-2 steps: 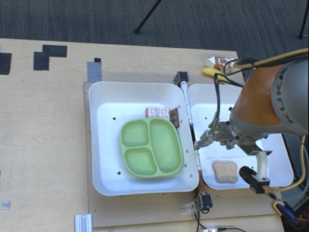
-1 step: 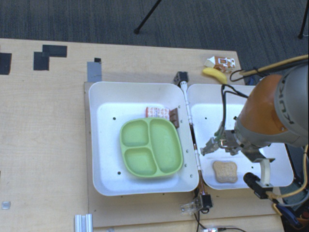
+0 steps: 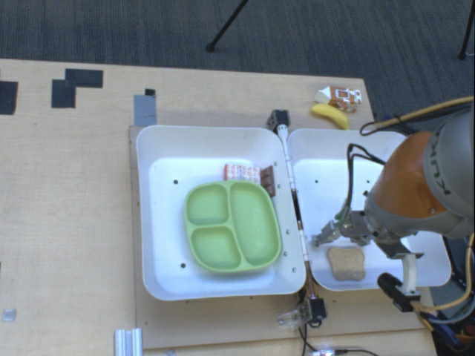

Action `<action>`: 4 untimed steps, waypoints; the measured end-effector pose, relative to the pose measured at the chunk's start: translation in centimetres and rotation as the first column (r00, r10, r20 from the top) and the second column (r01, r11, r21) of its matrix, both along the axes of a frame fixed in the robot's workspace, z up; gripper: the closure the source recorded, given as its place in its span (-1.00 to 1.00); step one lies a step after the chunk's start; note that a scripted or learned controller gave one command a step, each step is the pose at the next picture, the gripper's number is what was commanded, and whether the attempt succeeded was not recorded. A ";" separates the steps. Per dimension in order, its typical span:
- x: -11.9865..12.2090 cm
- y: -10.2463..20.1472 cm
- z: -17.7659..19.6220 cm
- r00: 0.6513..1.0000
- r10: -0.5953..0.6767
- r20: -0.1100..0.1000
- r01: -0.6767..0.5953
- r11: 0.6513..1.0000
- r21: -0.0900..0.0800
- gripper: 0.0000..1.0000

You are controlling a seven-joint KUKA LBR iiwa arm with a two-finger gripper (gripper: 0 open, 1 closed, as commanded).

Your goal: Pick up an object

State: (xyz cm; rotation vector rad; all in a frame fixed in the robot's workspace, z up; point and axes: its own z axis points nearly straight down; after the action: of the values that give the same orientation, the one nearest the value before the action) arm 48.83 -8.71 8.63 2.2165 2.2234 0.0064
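The two-finger gripper (image 3: 332, 233), jaws spread, hovers just above the tan sponge-like block (image 3: 346, 262); pickup not yet done.

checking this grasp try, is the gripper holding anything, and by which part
Nothing is visibly held. The gripper sits in the right bin, just above the tan block.

- I see a green divided plate (image 3: 232, 227) lying in the left bin (image 3: 159, 221).
- A small red-and-white packet (image 3: 242, 172) lies just behind the plate.
- On the bench (image 3: 67, 221), behind the right bin (image 3: 319, 162), I see a banana (image 3: 329, 114) beside a small carton (image 3: 340, 96).
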 end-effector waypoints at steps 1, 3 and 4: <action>0.2 0.0 1.2 1.000 0.001 0.006 -0.001 1.000 -0.001 1.00; -0.1 1.0 9.8 1.000 0.003 -0.002 -0.003 1.000 -0.001 -1.00; -0.2 -2.0 1.4 1.000 -0.001 -0.005 0.001 1.000 -0.001 -1.00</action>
State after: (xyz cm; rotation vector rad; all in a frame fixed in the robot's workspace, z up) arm 48.59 -10.74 10.04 2.2200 2.2241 -0.0010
